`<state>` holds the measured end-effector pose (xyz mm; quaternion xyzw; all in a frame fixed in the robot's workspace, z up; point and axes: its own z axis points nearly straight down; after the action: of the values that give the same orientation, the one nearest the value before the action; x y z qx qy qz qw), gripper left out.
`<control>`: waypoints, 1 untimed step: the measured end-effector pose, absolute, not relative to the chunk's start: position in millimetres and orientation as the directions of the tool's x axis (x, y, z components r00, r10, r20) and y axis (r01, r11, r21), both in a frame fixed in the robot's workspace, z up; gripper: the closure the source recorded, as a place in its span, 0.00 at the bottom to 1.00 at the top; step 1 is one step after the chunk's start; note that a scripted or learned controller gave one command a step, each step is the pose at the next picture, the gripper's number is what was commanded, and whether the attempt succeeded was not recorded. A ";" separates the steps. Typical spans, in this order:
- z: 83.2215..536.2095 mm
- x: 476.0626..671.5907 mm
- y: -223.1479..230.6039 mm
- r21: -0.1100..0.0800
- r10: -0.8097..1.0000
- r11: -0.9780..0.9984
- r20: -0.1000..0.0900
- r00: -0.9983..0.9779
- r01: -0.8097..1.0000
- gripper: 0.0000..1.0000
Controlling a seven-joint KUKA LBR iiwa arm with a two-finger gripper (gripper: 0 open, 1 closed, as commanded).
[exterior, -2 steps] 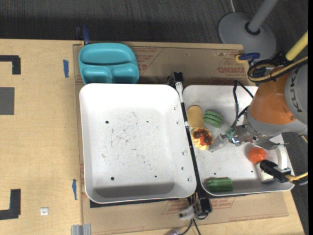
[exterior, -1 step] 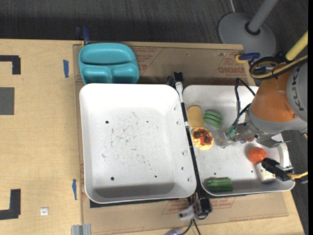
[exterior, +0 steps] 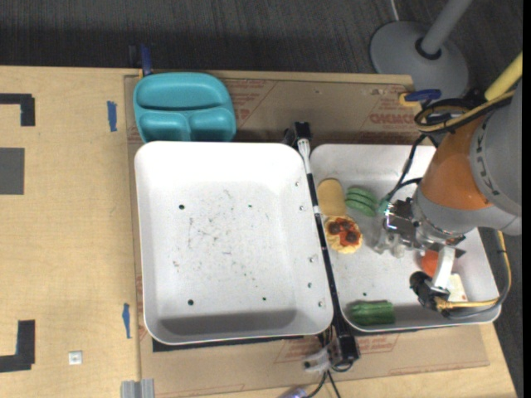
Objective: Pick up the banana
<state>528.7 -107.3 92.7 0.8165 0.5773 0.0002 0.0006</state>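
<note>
In the right bin (exterior: 489,301), a green vegetable (exterior: 371,311) lies by the near wall. Beyond it, the tool (exterior: 395,234) hovers mid-bin (spread or pressed together, I cannot tell). This looks like the reaching step. The yellowish banana (exterior: 330,194) lies farther left against the bin's left wall, leaving little room on that side.

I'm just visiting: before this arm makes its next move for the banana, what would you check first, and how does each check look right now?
1. Banana located: cannot tell. No clearly yellow banana shape shows; a tan piece lies at the right bin's left wall.
2. Gripper over the right bin: ok.
3. Gripper holding anything: cannot tell; the arm covers it.
4. Nearby clutter: not ok. A pizza slice toy and a light green ridged piece crowd the tan piece.
5. Dark green item away from the gripper: ok, at the near wall.
6. Cables free: cannot tell.
</note>
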 end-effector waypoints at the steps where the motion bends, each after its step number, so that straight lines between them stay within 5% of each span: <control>1: 85.8 556.0 -95.0 0.002 0.882 -0.471 0.000 0.471 0.882 1.00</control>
<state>556.0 -95.0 85.8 0.8577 0.5141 0.0003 0.0008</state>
